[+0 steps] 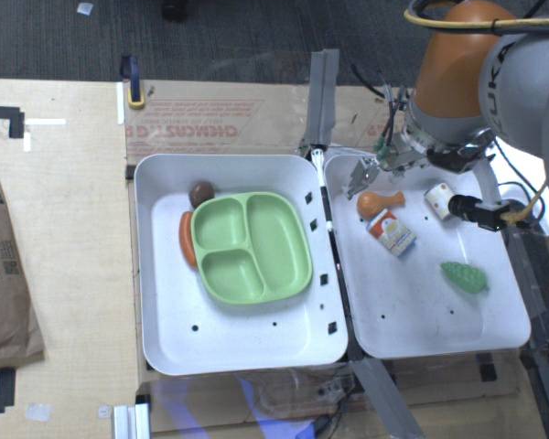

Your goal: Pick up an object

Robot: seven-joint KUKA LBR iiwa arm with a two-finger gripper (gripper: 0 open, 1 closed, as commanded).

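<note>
My gripper (360,176) hangs over the far left corner of the right bin (421,332), below the grey wrist and the orange band. Just in front of it lies an orange drumstick-shaped toy (381,201), close to the gripper but apart from it. A small red, white and blue carton (393,235) lies beside the drumstick. Nearer the bin's right side are a white cylinder (438,198) and a green leafy toy (464,277).
The left bin (165,327) holds a green divided plate (252,245), with a brown ball (201,193) and an orange sausage-shaped toy (187,238) tucked against its left edge. A black cable end (480,212) reaches in over the right bin's right side.
</note>
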